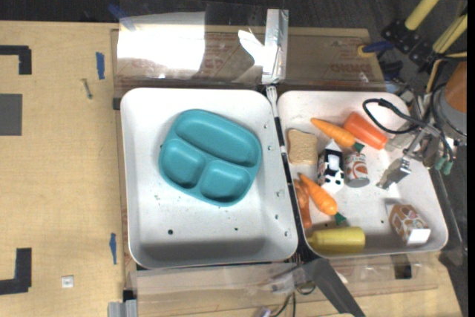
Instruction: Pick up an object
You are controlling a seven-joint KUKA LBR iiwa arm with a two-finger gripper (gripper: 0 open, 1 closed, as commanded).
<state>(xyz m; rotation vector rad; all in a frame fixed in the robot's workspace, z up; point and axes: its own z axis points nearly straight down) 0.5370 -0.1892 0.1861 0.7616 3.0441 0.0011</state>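
The right bin [371, 208] holds several toy items. Near its back lie a carrot [334, 132] and an orange cylinder [365, 130]. A bread slice [302, 147], a black-and-white cow [331, 169] and a small can [357, 170] sit in the middle. A second carrot [320, 196] lies lower left, and a yellow piece [338, 237] rests along the front wall. A brown patterned block [408, 223] sits at the front right. My gripper [401, 168] hangs at the bin's right side, just right of the can and above the brown block, with nothing seen in it.
The left bin [148, 159] carries a teal divided plate [210, 156]. A clear plastic sheet [200, 44] stands behind the bins. Black cables [393, 111] trail over the right bin's back right corner. Bare floor shows between the can and the brown block.
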